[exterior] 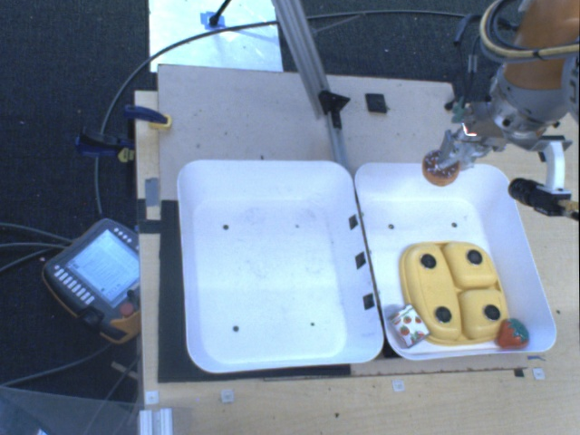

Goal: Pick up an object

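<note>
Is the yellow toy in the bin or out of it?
In. The yellow toy lies flat inside the right bin, near its front edge.

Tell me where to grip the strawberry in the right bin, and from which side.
Grip the strawberry across its red body, coming straight down from above. It lies in the near right corner of the right bin, close to the bin wall and touching or nearly touching the yellow tray, so a sideways approach looks blocked.
</note>
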